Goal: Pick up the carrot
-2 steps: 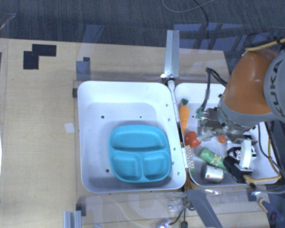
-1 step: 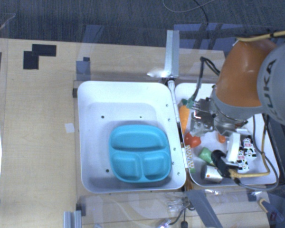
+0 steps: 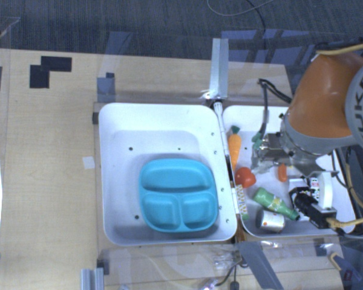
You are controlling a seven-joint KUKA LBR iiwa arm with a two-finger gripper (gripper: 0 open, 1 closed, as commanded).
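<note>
**Carrot lay untouched along the right bin's inner wall**

Lying lengthwise against the left wall of the right bin (image 3: 249, 227), the carrot (image 3: 235, 147) had its long axis running roughly up and down the frame, its pale green top at the far end near the bin's back corner and its orange body tapering toward the camera. Just below its tip sat a red, tomato-like item (image 3: 245, 177), close to it but seemingly not touching. Farther forward in the same bin, a green bottle (image 3: 274, 201) lay tilted on its side, with a silvery can (image 3: 270, 221) just in front of it near the bin's front edge.

The arm (image 3: 327, 101), grey with its broad orange band, reached in from the right and covered much of the right bin's far side. Its end effector (image 3: 267, 153) hung to the right of the carrot, apart from it; its metal parts were tangled with cable and shadow, and how wide it stood could not be told from this angle. A small orange item (image 3: 282, 173) showed partly beneath the wrist hardware, too hidden to identify.

In the left bin (image 3: 118, 132), a blue divided tray (image 3: 178, 194) rested toward the front right. Both bins sat side by side on the pale wooden worktop (image 3: 48, 162).
</note>
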